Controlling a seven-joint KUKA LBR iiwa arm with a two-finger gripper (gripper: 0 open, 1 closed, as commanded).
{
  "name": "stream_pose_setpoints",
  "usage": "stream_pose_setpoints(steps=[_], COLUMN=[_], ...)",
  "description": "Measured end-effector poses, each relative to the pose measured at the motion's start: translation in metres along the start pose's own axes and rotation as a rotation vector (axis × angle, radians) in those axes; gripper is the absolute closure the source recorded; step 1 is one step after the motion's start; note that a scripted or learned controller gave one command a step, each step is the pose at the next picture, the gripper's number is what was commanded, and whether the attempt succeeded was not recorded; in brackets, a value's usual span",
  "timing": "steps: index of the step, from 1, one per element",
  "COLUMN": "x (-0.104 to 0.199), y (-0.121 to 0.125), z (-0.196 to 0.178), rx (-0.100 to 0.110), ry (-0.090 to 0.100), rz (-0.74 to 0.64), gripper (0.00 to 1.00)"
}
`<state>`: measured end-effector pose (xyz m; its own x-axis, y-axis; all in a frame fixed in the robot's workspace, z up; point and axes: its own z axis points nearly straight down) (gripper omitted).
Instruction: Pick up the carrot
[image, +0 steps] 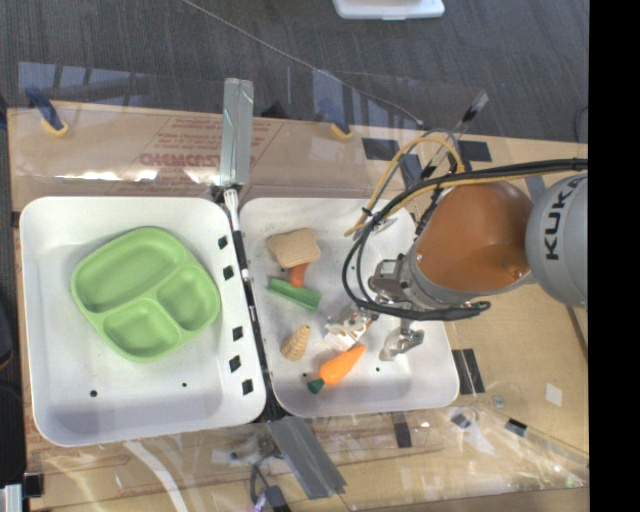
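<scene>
Carrot (341, 366) lies on the floor of the right bin (430, 385), down toward that bin's near edge, orange body slanting up to the right with its green stub at the lower left. And there is the tool (378, 335), hanging low just above the carrot's upper end, very near it — whether it touches, I cannot say. Its fingers are a tangle of metal from this angle, so I cannot tell if they stand apart or together, and nothing orange shows between them. My read: no hold yet, the arm (470, 245) lining up its descent.

Now the dangers. The tool sits over the carrot's tip rather than its middle — close on that tapering end and the carrot could squirt out sideways or pivot away. It lies on a slant too, so fingers not turned across it may only push it along the floor. Neighbours are near: a pale corn piece (296, 343) just to the left, a green stick (294, 292) and a tan block (292, 247) further up the bin. A shove toward that side could knock the carrot into the corn. The left bin (50, 380), holding a green divided plate (146, 291), is well apart and out of this.
</scene>
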<state>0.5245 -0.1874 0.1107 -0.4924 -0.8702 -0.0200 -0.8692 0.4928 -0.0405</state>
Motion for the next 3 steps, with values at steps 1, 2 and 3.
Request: stream_pose_setpoints(steps=[1, 2, 3], x=[-0.005, -0.009, -0.077], y=[0.058, 0.057, 0.091], z=[0.017, 0.007, -0.097], rx=[-0.045, -0.043, -0.035], ry=[0.01, 0.009, 0.011], rz=[-0.396, -0.403, -0.304], gripper=[0.0, 1.0, 1.0])
